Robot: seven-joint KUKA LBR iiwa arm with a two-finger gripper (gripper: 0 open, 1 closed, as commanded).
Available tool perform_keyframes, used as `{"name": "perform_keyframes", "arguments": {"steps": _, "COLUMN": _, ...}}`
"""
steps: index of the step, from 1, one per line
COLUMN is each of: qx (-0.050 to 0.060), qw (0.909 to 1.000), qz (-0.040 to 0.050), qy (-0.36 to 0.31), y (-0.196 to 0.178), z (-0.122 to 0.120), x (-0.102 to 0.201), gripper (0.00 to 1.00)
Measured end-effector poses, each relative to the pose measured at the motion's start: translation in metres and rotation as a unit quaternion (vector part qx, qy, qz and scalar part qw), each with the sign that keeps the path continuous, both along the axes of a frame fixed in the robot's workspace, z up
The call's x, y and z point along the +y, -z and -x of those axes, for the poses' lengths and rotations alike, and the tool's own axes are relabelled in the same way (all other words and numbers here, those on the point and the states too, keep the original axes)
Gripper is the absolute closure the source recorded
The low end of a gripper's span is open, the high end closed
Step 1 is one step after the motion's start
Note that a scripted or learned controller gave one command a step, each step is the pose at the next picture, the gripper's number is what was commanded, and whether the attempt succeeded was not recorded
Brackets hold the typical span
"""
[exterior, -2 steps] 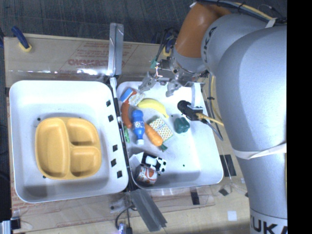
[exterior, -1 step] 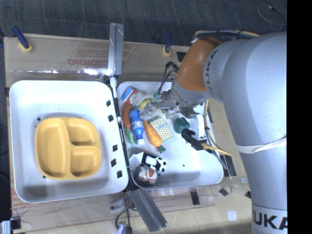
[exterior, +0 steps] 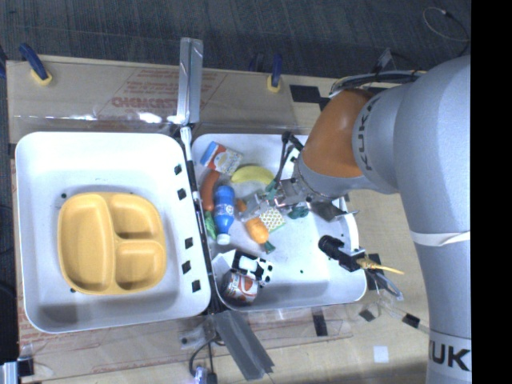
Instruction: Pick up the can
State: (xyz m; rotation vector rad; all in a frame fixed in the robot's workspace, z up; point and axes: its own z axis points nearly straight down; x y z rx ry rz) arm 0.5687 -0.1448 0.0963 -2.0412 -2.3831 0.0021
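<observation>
The can [exterior: 239, 287], brown-red with a silvery top, lies tipped against the front left corner of the right bin [exterior: 320, 290]. My gripper [exterior: 282, 201] hangs over the middle of that bin, well behind and to the right of the can, above a pale checkered item [exterior: 272, 219]. Nothing shows between the gripper and the can except a black-and-white toy [exterior: 254, 267] just behind the can.
A blue bottle [exterior: 224, 211], an orange carrot-like piece [exterior: 257, 230], a yellow banana [exterior: 253, 174], a red sausage shape [exterior: 208, 189] and a packet [exterior: 222, 159] crowd the right bin's left half. The left bin [exterior: 32, 214] holds a yellow divided tray [exterior: 112, 241].
</observation>
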Motion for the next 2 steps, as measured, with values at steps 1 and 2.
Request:
{"name": "perform_keyframes", "arguments": {"steps": 1, "qx": -0.001, "qw": 1.0000, "qz": 0.0005, "qy": 0.007, "y": 0.004, "z": -0.070, "x": 0.003, "gripper": 0.00}}
{"name": "perform_keyframes", "arguments": {"steps": 2, "qx": 0.008, "qw": 0.9687, "qz": -0.0017, "qy": -0.248, "y": 0.007, "z": -0.076, "x": 0.037, "gripper": 0.00}}
